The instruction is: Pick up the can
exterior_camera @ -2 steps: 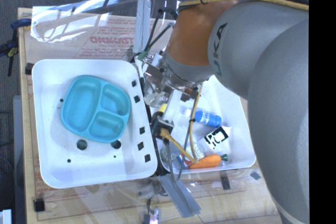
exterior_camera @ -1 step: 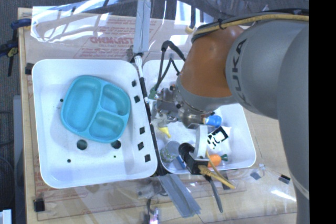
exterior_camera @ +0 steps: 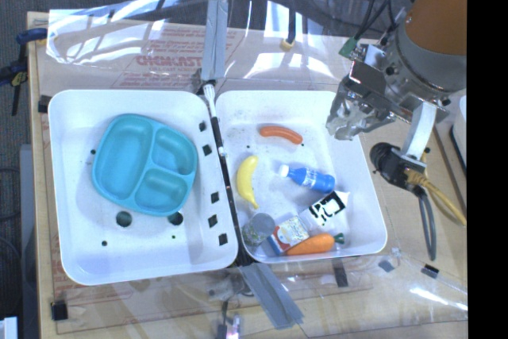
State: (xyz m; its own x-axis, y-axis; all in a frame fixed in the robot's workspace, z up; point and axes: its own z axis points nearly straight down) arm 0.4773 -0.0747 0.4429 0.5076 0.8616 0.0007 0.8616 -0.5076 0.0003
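Note:
The can [exterior_camera: 257, 232] shows as a small grey metal round near the front left corner of the right bin [exterior_camera: 361, 163]. It lies just below the banana [exterior_camera: 248, 180] and touches a small red and white carton [exterior_camera: 291, 232]. My gripper [exterior_camera: 349, 121] hangs over the far right part of the same bin, well away from the can and above the bin's right wall. I see nothing held in it.
The right bin also holds an orange sausage [exterior_camera: 281, 134], a blue bottle [exterior_camera: 308, 178], a black and white box [exterior_camera: 328, 206] and a carrot [exterior_camera: 311, 244]. A blue divided plate [exterior_camera: 145, 163] lies in the left bin [exterior_camera: 71, 250]. Cables run along the bench at right.

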